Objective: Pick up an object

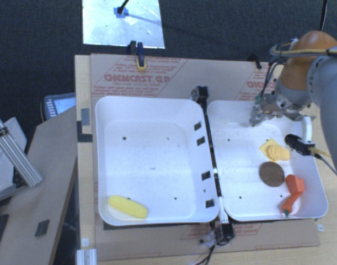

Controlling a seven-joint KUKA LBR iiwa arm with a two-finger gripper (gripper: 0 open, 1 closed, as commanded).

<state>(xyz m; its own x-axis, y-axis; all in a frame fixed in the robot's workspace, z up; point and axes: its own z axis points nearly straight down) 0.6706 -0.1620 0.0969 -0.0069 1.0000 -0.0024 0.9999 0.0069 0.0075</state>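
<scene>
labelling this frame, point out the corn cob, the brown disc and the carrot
corn cob (128, 207), camera view, middle of the yellow cob in the left bin
brown disc (272, 174), camera view, centre of its flat top
carrot (293, 191), camera view, middle of the orange body

Your grey arm (322, 76) bends in from the right, orange band up, with its gripper (258, 116) pointing down.

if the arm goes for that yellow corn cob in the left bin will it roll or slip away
The yellow corn cob looks rounded and elongated, so a side nudge would probably roll it. It lies near the left bin's front wall, which might stop it. Its surface looks smooth, like plastic, so it could slip from a loose pinch.
</scene>
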